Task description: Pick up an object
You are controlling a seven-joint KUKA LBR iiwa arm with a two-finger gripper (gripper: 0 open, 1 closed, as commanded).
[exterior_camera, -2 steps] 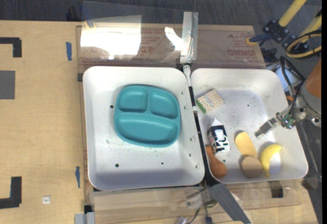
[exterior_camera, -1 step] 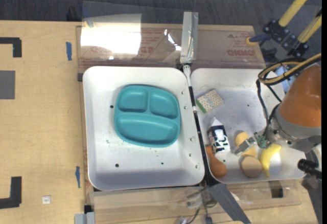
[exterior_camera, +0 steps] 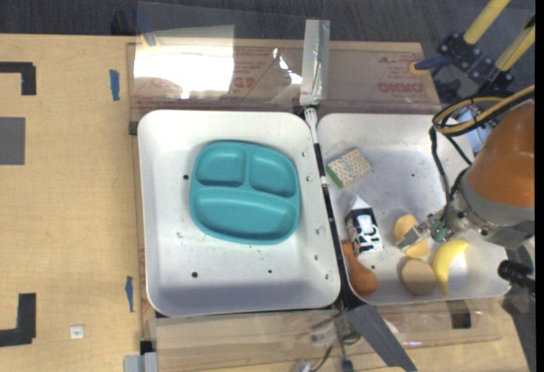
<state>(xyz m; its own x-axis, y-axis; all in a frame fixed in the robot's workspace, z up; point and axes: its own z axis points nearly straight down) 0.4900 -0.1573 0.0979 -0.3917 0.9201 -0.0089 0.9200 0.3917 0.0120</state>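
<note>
The right bin (exterior_camera: 387, 141) holds several small objects. A green-and-tan checkered pad (exterior_camera: 349, 166) lies near its back left. A black-and-white carton (exterior_camera: 364, 230) stands in the middle, with a brown egg-shaped object (exterior_camera: 362, 277) in front of it by the left wall. A small yellow piece (exterior_camera: 405, 226), a tan ball (exterior_camera: 417, 276) and a yellow lemon (exterior_camera: 450, 261) cluster at the front right. My gripper (exterior_camera: 427, 231) reaches in from the right and hangs low over this cluster, just behind the tan ball and beside the lemon.
The left bin (exterior_camera: 161, 277) carries a teal divided plate (exterior_camera: 246, 191) in its middle. A clear plastic sheet (exterior_camera: 221, 64) stands behind the bins. The arm's orange band (exterior_camera: 510, 162) and cables (exterior_camera: 459, 120) overhang the right bin's right side.
</note>
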